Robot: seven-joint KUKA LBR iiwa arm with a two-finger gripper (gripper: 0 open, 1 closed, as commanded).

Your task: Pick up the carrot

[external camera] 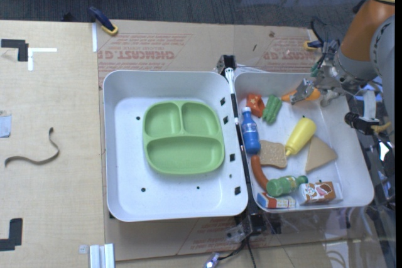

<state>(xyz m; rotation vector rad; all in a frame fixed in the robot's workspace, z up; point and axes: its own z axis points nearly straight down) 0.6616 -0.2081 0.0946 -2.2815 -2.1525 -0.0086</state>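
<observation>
The carrot (289, 96) is a small orange piece at the back of the right bin (358, 163), near its far wall. My gripper (306, 92) comes in from the right and sits right on the carrot's right end. Its fingers look shut on that end, and the carrot's tip pokes out to the left. The grey arm with its orange band (370, 28) rises behind it at the upper right.
The right bin also holds a red-orange toy (254, 103), a green vegetable (272, 108), a blue bottle (250, 132), a yellow bottle (300, 135), bread (273, 154), a wedge (319, 155), a sausage (258, 171), a green bottle (284, 185) and cartons (317, 191). A green divided plate (184, 137) lies in the left bin (119, 198).
</observation>
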